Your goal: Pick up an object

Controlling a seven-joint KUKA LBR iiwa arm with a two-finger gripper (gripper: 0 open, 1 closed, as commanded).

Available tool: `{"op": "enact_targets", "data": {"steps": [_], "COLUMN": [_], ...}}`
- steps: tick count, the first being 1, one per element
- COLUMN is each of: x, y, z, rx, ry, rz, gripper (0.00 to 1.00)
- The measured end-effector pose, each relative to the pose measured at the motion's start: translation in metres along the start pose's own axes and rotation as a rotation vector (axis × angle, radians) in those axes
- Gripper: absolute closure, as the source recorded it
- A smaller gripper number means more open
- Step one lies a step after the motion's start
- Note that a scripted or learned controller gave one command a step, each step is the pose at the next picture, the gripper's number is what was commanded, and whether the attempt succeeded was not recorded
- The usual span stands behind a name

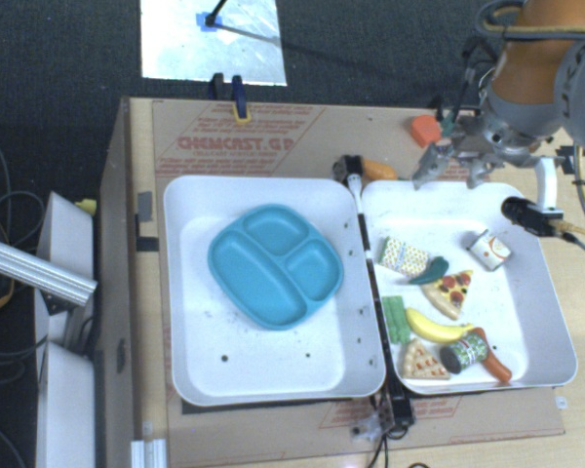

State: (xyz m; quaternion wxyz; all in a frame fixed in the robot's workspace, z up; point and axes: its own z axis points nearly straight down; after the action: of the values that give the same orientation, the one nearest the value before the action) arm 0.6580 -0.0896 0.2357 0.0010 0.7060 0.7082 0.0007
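The gripper (452, 169) hangs over the far rim of the right bin (556, 295), its two fingers spread apart with nothing between them. Nearest below it in that bin lie a small can (488, 250) and a patterned packet (404, 255), then a pizza slice (452, 292), a banana (439, 328), a second slice (424, 361) and a dark jar (464, 351) at the near edge. Off to its left, the other bin (197, 359) carries a blue divided plate (275, 264).

light: bright, even, overhead | glare: foil sheet (213, 25) | shadows: soft | focus: slightly soft, grainy
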Motion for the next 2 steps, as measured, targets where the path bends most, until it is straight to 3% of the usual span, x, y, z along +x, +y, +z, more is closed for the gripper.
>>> {"op": "enact_targets", "data": {"steps": [1,2], "x": [-0.034,-0.075], "y": [-0.019,0.011], "z": [0.138,0.121], "rx": [0.006,-0.002], "ry": [0.001,-0.001], "rz": [0.003,0.002], "gripper": [0.0,0.0]}}
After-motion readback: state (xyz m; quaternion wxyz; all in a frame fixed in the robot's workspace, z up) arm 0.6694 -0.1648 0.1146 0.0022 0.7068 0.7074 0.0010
